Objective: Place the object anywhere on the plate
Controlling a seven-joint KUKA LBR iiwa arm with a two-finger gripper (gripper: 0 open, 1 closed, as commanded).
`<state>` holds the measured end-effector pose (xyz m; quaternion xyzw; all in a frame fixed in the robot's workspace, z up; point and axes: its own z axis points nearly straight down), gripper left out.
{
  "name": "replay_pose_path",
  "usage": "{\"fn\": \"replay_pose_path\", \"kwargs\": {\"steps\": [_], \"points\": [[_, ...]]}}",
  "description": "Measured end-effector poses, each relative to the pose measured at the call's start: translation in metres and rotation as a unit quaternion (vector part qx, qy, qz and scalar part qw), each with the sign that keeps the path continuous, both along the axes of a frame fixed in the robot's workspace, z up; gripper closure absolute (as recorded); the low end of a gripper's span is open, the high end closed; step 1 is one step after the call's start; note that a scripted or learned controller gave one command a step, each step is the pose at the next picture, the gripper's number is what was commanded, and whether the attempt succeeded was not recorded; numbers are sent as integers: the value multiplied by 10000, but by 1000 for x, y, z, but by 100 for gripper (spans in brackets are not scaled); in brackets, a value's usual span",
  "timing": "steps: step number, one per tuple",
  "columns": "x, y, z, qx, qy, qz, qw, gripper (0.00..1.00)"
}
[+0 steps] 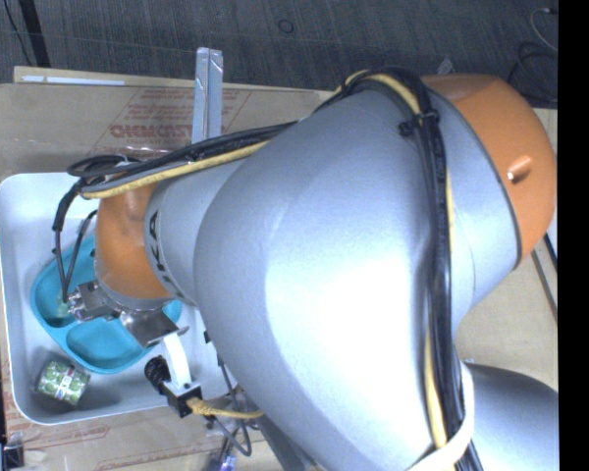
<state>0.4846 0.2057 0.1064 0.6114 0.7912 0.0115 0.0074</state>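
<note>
— While the arm (353, 283) covers so much, what can you make out at the far left?

— One shallow white bin (10, 263) on the tabletop (542, 312). In its near left corner lies one small green object (61, 381), a stubby patterned thing. It sits on the bin floor, just beside the teal plate (47, 297) and clear of its rim.

— So the object isn't on the plate?

— No, it rests off it, toward the bin's front wall.

— How many plates?

— One, I think. It shows as two teal patches, one left of the wrist and one below it, with the wrist between them.

— And the claw?

— The claw (79, 302) is low over the plate, with only a bit of metal showing under the orange band (123, 253). Whether it is open or closed I cannot tell; the wrist stands in the way.

— What else is around there?

— Black and yellow cables (177, 160) run along the arm's top and loop down at the wrist. One white bracket (174, 359) sticks out below the wrist. Behind the bin lies one sheet of cardboard (108, 106) with red print, and one upright metal post (207, 91) rises from it.

— Further right?

— The grey arm body blocks the middle of the scene. At its upper right is a second orange section (501, 165), so two orange parts in all.
</note>
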Motion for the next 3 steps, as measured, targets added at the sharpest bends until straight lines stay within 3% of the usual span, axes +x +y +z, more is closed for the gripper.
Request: {"fn": "replay_pose_path", "kwargs": {"steps": [1, 2, 3], "points": [[-8, -12, 112, -71, 120, 1917, 9813, 100], [-8, -10, 121, -70, 128, 1943, 9808, 100], [-3, 5, 10, -37, 22, 1825, 9832, 100]]}}
